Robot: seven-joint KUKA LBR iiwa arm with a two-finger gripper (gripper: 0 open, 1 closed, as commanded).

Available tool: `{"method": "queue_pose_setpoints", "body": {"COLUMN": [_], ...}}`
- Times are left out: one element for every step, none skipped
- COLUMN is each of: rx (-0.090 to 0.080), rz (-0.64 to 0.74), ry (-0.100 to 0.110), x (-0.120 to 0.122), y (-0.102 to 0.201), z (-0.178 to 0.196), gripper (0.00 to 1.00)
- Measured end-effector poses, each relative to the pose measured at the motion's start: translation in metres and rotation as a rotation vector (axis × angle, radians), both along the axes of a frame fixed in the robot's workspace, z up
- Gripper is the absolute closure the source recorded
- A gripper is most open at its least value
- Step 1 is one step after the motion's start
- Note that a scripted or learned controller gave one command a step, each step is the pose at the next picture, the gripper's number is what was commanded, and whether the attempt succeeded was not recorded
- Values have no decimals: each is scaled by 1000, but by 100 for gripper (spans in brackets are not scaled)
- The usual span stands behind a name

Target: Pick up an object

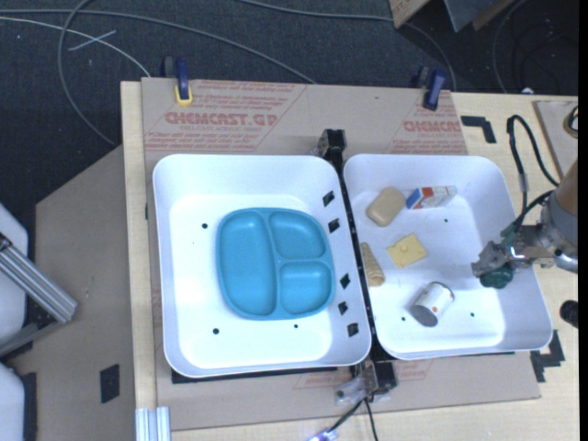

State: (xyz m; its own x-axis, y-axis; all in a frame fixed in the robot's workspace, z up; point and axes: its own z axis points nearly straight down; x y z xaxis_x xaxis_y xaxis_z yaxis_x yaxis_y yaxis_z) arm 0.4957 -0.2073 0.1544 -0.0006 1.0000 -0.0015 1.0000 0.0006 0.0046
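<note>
The right bin (491, 177) holds several small items: a tan rounded lump (386, 207), a small red, white and blue box (432, 196), a flat yellow square (406, 250), a tan cylinder (371, 265) against the left wall, and a grey can (430, 303) lying on its side. My gripper (494, 270) hangs low over the bin's right side, to the right of the can and apart from it. A dark green patch shows at its tip; I cannot tell whether that is a held item or part of the gripper.
In the left bin (175, 246) lies a blue divided plate (274, 263). A row of black clips (338, 246) runs along the divider between the bins. Cables trail along the bench's right edge (524, 154).
</note>
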Motion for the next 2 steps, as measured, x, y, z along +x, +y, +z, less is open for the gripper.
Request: {"method": "queue_pose_setpoints", "body": {"rx": [-1, -2], "rz": [2, 1], "ry": [-3, -2], "x": [5, 8], "y": [2, -7], "z": [64, 113], "gripper": [100, 100]}}
